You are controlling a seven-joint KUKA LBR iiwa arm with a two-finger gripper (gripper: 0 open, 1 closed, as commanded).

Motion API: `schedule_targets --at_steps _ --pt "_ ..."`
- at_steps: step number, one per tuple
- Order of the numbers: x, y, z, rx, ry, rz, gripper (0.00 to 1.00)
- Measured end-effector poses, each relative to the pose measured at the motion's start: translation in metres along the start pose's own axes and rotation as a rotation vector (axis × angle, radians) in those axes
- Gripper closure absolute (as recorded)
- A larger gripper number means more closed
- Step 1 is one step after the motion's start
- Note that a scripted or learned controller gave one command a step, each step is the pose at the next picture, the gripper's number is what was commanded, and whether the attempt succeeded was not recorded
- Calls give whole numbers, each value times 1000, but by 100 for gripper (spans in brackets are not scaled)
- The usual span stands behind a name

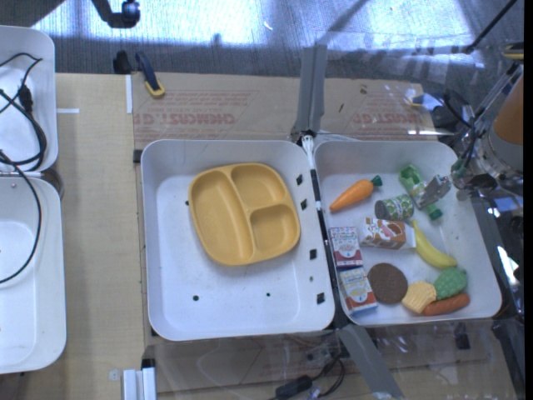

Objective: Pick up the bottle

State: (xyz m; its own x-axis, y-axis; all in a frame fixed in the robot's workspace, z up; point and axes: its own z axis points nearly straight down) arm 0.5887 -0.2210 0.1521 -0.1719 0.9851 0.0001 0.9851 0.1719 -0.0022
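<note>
From my remote seat, the bottle (pixel 392 233) lay on its side in the right bin (pixel 487 248), near the middle, its label facing up. Just left of it stood two small cartons (pixel 346 247), one below the other. A yellow banana (pixel 434 252) lay just right of the bottle, and a brown cookie (pixel 388 282) sat below it. Above the bottle were a small can (pixel 393 208) and an orange carrot (pixel 353 193). In the bin's lower right corner a cracker (pixel 419 297), a green bumpy piece (pixel 450 283) and a second carrot (pixel 446 305) crowded together.

The gripper (pixel 434 192) hung over the upper right part of that bin, above the bottle and well apart from it, close to a green item (pixel 410 176). I could not tell how its jaws stood.

In the left bin (pixel 166 248) a yellow divided plate (pixel 244 213) rested flat.
</note>
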Motion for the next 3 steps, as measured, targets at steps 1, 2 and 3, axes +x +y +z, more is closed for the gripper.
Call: schedule_targets --at_steps 1,2,3 --pt "-3 72 63 5 16 -84 0" --pt "-7 72 52 -1 2 -86 100" --pt "27 77 -63 -2 -2 -1 100"
